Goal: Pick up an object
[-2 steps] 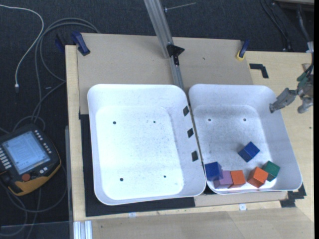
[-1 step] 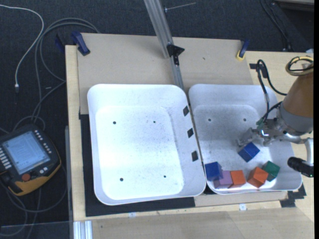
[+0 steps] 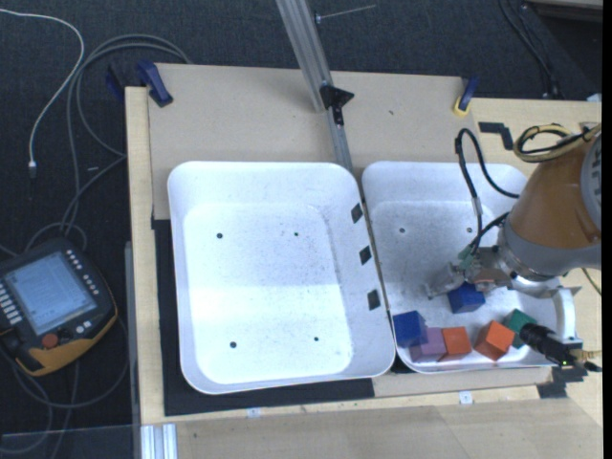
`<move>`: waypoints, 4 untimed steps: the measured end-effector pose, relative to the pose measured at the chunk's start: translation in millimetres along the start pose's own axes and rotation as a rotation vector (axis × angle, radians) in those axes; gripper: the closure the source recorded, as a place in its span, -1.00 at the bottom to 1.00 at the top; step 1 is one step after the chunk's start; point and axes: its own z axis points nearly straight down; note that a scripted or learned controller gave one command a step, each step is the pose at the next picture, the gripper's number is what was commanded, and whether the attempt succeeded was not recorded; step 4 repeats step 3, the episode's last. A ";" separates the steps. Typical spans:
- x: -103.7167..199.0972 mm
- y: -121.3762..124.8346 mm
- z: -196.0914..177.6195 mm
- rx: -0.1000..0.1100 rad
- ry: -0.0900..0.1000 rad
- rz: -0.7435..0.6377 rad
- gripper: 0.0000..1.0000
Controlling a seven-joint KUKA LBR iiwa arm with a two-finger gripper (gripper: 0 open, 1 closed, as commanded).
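Lying along right bin's (image 3: pixel 421 185) near wall, left to right: blue cube (image 3: pixel 409 328), purple block (image 3: pixel 429 343), orange block (image 3: pixel 456 341), another orange cube (image 3: pixel 495 339), green piece (image 3: pixel 521 322). Above them, gripper (image 3: pixel 466 285) low over second blue block (image 3: pixel 467 299), touching it; grip state impossible to tell. Left bin (image 3: pixel 191 185) alongside.

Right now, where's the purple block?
The purple block lies in the right bin, against its near edge, between a blue block and an orange block.

Glossy white plastic bins (image 3: pixel 258 185) (speckled floors) on a matt wooden bench (image 3: pixel 239 113).
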 end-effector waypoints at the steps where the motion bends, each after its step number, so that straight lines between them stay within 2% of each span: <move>1: -3.4 1.7 -10.6 -0.006 -0.004 0.003 1.00; 2: 69.2 77.5 -100.4 -0.017 -0.004 -0.006 1.00; 3: 166.9 96.4 -122.3 -0.008 -0.002 -0.005 1.00; 4: 166.9 96.4 -122.3 -0.008 -0.002 -0.005 1.00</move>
